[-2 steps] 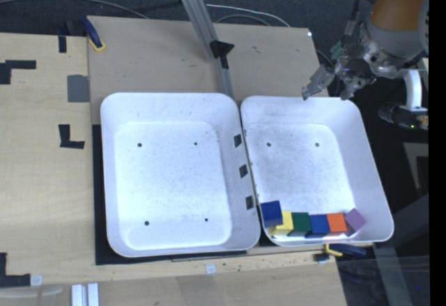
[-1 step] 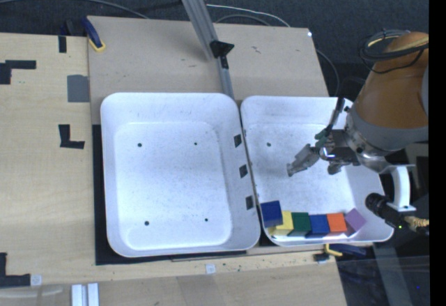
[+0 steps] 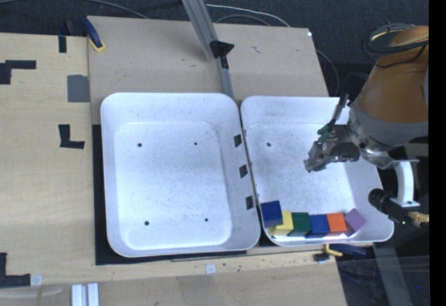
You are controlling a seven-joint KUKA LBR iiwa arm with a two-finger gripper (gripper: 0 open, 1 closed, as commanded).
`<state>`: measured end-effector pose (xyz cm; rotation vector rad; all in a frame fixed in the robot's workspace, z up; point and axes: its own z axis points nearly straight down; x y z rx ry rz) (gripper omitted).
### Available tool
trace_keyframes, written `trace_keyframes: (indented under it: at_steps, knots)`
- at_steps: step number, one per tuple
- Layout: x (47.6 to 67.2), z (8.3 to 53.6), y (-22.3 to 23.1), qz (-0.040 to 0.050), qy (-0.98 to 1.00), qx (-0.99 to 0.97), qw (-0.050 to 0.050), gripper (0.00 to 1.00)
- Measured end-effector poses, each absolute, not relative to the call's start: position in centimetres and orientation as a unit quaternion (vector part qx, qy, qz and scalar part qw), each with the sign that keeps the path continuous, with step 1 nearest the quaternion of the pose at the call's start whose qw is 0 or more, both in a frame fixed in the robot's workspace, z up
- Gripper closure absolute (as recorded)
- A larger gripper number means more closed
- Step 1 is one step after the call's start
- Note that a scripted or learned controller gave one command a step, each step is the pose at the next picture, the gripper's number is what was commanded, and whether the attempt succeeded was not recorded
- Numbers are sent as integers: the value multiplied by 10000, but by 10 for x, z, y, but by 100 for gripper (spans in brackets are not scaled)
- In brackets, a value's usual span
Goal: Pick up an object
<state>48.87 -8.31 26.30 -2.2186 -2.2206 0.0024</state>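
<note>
Several small coloured blocks lie in a row along the near wall of the right bin (image 3: pixel 293 116): a blue block (image 3: pixel 270 212), a yellow one (image 3: pixel 283 224), a green one (image 3: pixel 300 222), another blue one (image 3: pixel 319 225), an orange one (image 3: pixel 336 222) and a purple one (image 3: pixel 355 219). My gripper (image 3: pixel 316 160) hangs over the bare middle of the right bin, up and away from the blocks. Nothing shows between its fingers.
The left bin (image 3: pixel 167 172) sits beside the right one, with black clips (image 3: pixel 243 170) on the shared wall. A slanted metal pole (image 3: pixel 198 15) crosses the bench behind the bins. The arm's orange band (image 3: pixel 397 92) overhangs the right bin's far right side.
</note>
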Motion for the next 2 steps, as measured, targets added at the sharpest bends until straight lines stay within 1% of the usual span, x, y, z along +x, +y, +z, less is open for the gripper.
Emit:
trace_keyframes:
  at_steps: [1, 2]
  knots:
    - [493, 346, -88, -20, -7075, -7067, -32, 100]
    - [604, 243, -188, 19, -7063, -7080, -8, 100]
